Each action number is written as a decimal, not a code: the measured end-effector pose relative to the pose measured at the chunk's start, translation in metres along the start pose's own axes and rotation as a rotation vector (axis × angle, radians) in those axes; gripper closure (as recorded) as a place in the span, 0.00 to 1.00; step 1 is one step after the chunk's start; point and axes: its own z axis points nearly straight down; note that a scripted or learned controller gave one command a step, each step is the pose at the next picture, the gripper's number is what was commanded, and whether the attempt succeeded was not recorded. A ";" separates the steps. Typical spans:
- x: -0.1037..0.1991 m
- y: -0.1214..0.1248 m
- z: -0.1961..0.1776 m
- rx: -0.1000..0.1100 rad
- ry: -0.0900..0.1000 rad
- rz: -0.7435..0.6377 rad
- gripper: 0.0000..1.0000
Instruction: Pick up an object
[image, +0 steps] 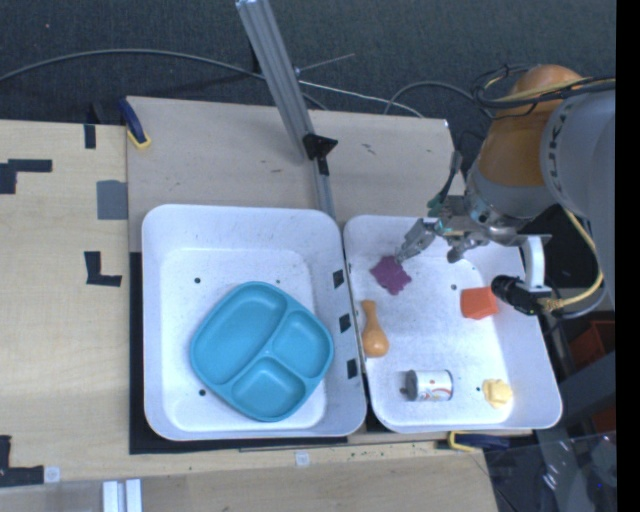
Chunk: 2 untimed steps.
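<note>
The gripper (436, 240) is seen spread open at the right bin's (520, 400) twelve o'clock rim, with nothing held between its fingers. In that bin a purple block (390, 274), orange cube (478, 303), wooden peg (373, 330), can (427, 384) and yellow toy (496, 392) are scattered. A blue plate (262, 350) is held by the left bin (170, 300). The purple block is found just beside the gripper, at its seven o'clock.

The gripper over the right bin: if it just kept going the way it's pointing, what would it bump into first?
Most likely the purple block. The gripper points down and leftward, and the block lies just beyond its fingertips in the right bin. Its height above the block is hard to judge from one view.
</note>
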 end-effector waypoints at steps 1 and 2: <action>0.000 0.000 0.000 0.000 0.000 0.000 0.00; 0.000 -0.003 0.044 0.004 -0.002 0.001 0.00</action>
